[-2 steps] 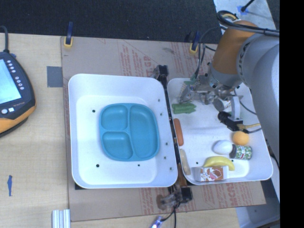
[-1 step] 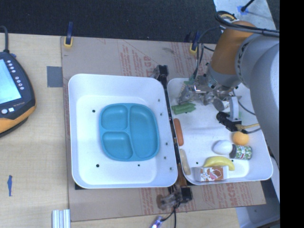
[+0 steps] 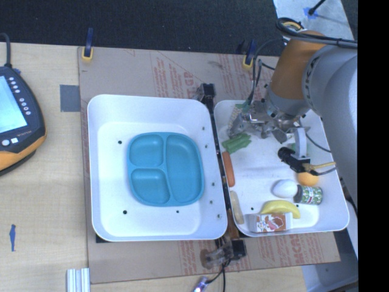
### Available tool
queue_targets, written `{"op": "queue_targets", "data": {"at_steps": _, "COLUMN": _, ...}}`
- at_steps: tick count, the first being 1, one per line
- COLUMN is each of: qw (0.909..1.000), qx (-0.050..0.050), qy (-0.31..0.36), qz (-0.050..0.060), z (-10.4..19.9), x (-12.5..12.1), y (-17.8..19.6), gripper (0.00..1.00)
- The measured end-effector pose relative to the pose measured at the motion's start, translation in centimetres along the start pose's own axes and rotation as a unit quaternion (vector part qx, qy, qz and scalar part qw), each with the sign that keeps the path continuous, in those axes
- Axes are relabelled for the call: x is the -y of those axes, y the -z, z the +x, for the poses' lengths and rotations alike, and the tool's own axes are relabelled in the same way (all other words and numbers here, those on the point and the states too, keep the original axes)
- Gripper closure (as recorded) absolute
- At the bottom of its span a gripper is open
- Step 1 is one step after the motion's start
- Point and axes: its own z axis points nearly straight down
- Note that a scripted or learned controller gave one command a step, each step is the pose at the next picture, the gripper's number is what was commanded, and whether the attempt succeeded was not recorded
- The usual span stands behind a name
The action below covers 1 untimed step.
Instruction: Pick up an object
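Camera view: grey arm with orange band reaches into the right white bin (image 3: pixel 331 224), metal two-finger gripper (image 3: pixel 244 125) low at its far-left corner. Can't tell the finger state. Green leafy plastic vegetable (image 3: pixel 236 143) lies just beside the gripper, nearer the camera; no contact visible. Orange hot-dog-shaped toy (image 3: pixel 228 168) runs along that bin's left wall. White egg (image 3: pixel 283 188), yellow banana (image 3: pixel 280 208) and small red-white carton (image 3: pixel 267 222) sit toward its near edge. Blue three-compartment plate (image 3: pixel 165 167) sits in the left white bin (image 3: pixel 109 224).
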Motion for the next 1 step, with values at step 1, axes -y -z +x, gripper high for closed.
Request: {"op": "queue_targets", "data": {"at_steps": 1, "qw": 1.0, "qx": 0.0, "qy": 0.0, "qz": -0.002, "z": -0.02, "x": -0.79, "y": 0.04, "gripper": 0.0}}
